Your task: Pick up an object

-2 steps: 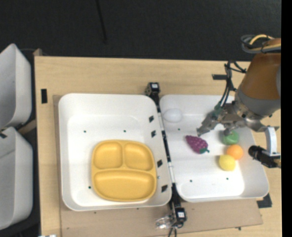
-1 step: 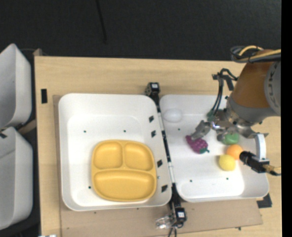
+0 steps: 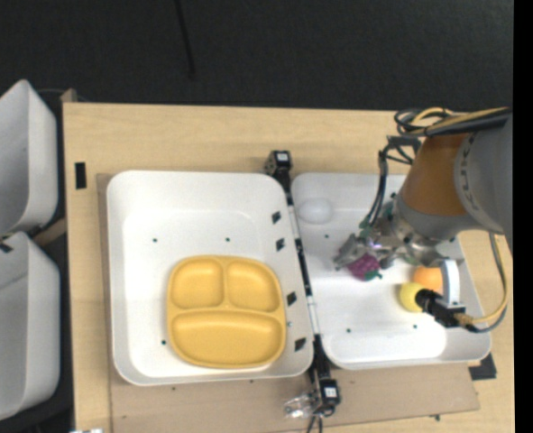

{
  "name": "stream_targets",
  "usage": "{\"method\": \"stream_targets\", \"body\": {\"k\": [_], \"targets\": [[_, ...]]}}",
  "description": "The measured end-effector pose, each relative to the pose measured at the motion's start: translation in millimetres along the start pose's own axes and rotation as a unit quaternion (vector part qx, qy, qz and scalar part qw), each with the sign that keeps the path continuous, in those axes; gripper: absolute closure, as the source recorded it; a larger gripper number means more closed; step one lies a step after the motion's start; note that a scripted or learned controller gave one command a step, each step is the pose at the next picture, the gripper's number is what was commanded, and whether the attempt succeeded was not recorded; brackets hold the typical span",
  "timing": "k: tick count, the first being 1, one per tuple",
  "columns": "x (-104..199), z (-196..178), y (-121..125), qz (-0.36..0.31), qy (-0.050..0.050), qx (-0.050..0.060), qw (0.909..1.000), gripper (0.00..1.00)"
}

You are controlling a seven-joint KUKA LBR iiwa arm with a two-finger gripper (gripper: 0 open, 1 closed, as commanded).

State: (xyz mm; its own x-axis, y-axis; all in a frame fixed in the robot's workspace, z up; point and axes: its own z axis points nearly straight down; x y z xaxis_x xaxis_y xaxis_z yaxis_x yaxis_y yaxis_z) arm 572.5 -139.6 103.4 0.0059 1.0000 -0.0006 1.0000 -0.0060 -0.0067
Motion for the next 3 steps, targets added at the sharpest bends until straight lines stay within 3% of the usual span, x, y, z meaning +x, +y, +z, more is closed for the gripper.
{"method": "stream_targets", "body": {"k": [1, 3], "targets": [[-0.4, -11.7, 1.4, 0.003, 0.001, -0.002, 1.0000, 1.00], [-6.8, -103.0, -9.2, -0.002, 0.000, -0.005, 1.0000, 1.00]]}}
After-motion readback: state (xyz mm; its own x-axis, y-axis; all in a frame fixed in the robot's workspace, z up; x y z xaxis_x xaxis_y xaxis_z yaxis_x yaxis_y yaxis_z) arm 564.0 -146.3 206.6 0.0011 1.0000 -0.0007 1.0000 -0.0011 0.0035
